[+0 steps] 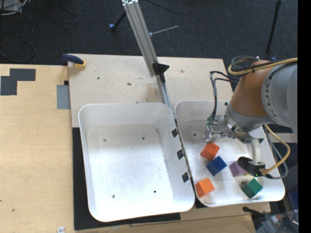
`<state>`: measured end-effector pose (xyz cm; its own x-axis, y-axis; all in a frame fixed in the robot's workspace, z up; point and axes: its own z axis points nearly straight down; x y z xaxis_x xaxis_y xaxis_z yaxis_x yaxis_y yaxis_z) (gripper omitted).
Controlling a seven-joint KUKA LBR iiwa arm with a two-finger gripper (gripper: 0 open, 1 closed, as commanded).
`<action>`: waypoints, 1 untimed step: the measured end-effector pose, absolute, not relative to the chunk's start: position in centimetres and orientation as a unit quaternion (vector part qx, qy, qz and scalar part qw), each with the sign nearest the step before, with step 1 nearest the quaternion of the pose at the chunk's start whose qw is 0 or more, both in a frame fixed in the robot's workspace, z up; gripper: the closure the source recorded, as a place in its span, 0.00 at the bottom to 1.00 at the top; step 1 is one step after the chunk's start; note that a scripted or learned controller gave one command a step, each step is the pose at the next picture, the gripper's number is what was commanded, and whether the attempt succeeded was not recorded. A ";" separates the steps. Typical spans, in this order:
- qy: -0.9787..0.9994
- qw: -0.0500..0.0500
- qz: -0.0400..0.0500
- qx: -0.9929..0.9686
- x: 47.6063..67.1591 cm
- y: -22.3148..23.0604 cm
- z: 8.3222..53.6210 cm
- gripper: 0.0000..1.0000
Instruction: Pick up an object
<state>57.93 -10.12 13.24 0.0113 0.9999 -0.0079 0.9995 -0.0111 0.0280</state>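
The right bin (193,104) holds several small blocks. An orange-red block (210,151) lies near its middle, with a blue block (216,165) just below it. A second orange block (204,186) sits at the bin's front left. A purple block (236,168) and a green block (252,188) lie toward the front right. My gripper (212,133) hangs low in the right bin, directly behind the orange-red block and very near its top edge. No block shows in its grasp. The grey arm with its orange band (249,98) reaches in from the right.
The left bin (83,114) sits beside the right one, with black clips along the shared wall (178,144). A slanted aluminium bar (142,33) rises behind the bins. A blue-and-yellow clamp (74,59) lies at the bench's back left. Cables loop around the arm.
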 end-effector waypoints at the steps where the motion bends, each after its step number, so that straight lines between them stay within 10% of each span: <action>1: 0.708 0.001 0.001 0.707 58.2 -10.6 19.5 1.00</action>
<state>58.16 -10.57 19.51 -0.0015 1.0000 -0.0005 1.0000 0.0015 0.0029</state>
